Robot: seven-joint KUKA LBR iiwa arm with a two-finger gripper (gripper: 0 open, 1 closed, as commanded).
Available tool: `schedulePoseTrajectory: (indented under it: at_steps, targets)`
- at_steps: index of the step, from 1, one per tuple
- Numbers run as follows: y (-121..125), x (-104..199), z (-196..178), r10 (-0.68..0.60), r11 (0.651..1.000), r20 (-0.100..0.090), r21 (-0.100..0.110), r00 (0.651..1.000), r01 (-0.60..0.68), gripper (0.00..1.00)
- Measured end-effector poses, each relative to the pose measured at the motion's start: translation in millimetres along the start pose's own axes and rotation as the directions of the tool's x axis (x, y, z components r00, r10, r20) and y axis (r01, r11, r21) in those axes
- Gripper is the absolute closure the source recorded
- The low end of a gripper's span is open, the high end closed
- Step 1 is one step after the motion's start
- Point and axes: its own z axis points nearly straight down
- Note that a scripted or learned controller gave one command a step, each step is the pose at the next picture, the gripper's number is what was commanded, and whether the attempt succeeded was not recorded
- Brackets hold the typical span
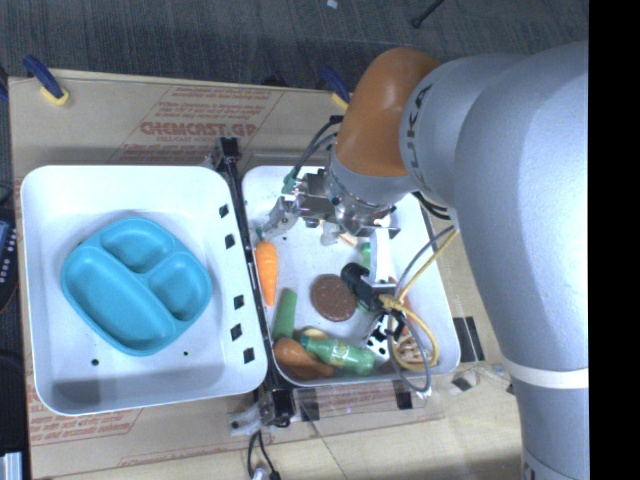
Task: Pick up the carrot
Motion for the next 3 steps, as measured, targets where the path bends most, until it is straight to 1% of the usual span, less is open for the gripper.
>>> schedulePoseTrajectory:
  at_steps: [1, 2, 3]
  targets:
    - [24, -51, 88, -0.050, 0.999, 0.007, -0.007, 0.999, 0.050, 0.00]
    - [2, -62, 96, 0.510, 0.860, -0.007, -0.002, 0.860, -0.510, 0.00]
    - [2, -61, 86, 0.505, 0.863, -0.008, 0.005, 0.863, -0.504, 1.00]
